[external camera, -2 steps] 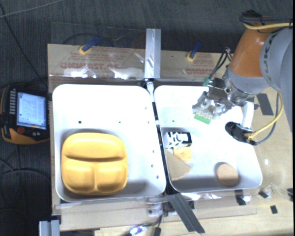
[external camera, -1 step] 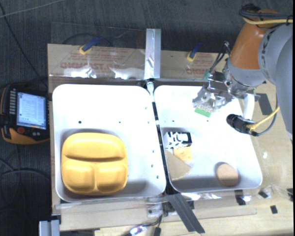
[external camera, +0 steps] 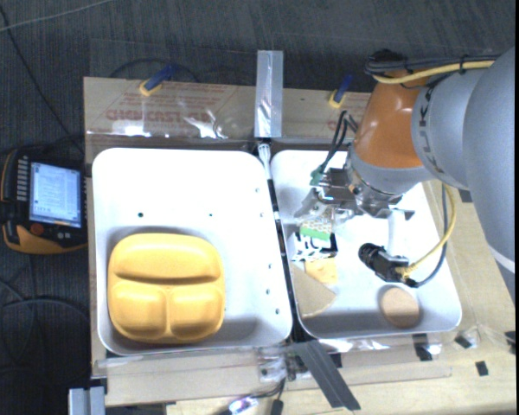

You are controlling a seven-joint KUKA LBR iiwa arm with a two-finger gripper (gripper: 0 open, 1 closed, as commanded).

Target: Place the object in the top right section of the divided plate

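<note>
Jaws (external camera: 322, 204) over right bin (external camera: 441, 305) — can't tell if apart. Your small card (external camera: 313, 239) looks light, stiff, thin; pinch its edges. Yellow plate (external camera: 166, 285) sits well apart.

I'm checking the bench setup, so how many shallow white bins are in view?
2. The left shallow white bin holds the yellow divided plastic plate. The right shallow white bin sits beside it, under the grey arm; small objects there may be partly hidden.
</note>
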